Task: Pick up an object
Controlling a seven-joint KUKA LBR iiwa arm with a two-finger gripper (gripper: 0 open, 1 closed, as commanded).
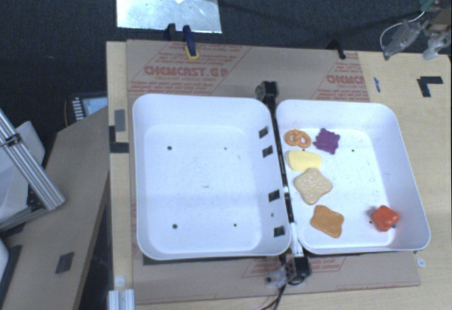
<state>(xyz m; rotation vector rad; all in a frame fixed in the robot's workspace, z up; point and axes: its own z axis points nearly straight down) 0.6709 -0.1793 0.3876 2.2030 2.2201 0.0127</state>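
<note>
Dark carpet surrounds a pale wooden bench (233, 61) on which we see two shallow white plastic bins side by side, the left bin (141, 160) and the right bin (409, 181), joined along a middle seam with small dark clips. All the candidates for picking lie in the right bin: a small brown pretzel-shaped piece (297, 138) near the back, a purple jagged block (326, 140) just beside it, a pale yellow wedge (304, 160) touching a tan toast-shaped slice (312, 186), an orange-brown toast-shaped slice (327, 221) nearer the front, and a red-orange rounded lump (384, 217) near the front right corner, well apart from the others.

We judge the task not yet begun: every item rests on the bin floor and none is lifted. As for the gripper, we cannot tell how far it is open or whether it has hold of anything.

For room, we note the yellow wedge and tan slice crowd the dividing wall, leaving little clearance on that side. The red-orange lump sits close to the front rim. The purple block and the orange-brown slice look to us the freest, with bare floor around them for a descent from above
</note>
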